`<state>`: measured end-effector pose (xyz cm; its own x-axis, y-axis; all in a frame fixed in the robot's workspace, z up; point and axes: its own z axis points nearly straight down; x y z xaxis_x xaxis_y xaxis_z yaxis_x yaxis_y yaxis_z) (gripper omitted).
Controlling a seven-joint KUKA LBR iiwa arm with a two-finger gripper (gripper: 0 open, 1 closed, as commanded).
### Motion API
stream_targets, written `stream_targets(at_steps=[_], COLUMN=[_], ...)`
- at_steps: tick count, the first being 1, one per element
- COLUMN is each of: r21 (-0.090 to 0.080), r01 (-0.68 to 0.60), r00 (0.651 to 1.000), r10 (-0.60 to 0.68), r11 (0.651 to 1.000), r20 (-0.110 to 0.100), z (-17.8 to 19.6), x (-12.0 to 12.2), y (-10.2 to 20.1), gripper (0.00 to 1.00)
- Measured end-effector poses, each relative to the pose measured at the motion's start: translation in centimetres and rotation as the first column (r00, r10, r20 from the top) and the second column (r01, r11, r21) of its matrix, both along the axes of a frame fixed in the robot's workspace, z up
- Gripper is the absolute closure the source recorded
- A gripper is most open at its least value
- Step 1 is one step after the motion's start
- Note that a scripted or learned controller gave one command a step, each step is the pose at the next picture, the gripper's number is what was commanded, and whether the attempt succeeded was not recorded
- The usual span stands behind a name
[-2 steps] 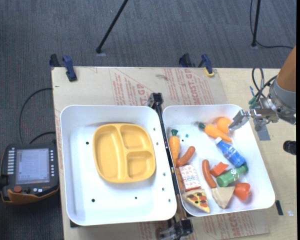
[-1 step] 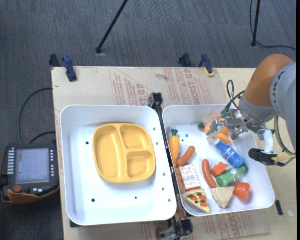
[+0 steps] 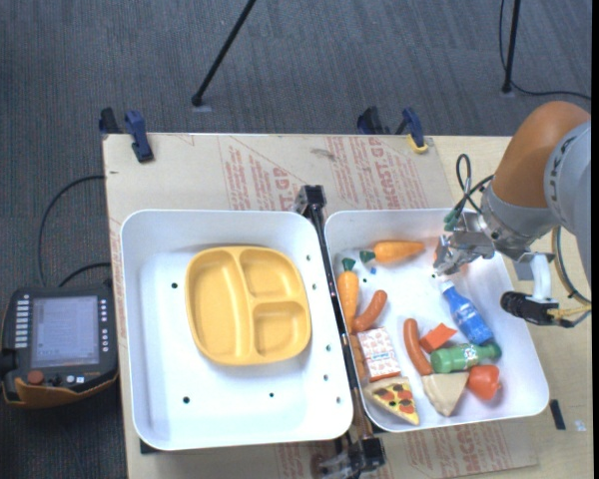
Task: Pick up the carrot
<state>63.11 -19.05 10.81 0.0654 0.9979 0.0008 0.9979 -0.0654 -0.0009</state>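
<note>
Two carrots lie in the right bin. One carrot lies crosswise near the bin's far wall, its green top pointing left. The other carrot lies lengthwise along the left wall, green top toward the far side. My gripper hangs over the far right part of this bin, just right of the crosswise carrot's tip and above a blue bottle. Nothing shows in its grasp.
The right bin also holds two sausages, a small box, a pizza slice, a green bottle and a red vegetable. A yellow divided plate sits in the left bin. A teach pendant lies off the bench's left.
</note>
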Motion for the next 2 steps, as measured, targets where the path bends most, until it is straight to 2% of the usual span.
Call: stream_targets(at_steps=[1,2], r21=[0.001,0.000], r01=[-0.013,-0.249], r00=[1.000,0.969], r10=[0.013,0.249], r11=[1.000,0.969], r20=[-0.002,0.001], z=[-2.1,8.0], x=[-4.4,-4.9], y=[7.3,14.7], gripper=[1.00,1.00])
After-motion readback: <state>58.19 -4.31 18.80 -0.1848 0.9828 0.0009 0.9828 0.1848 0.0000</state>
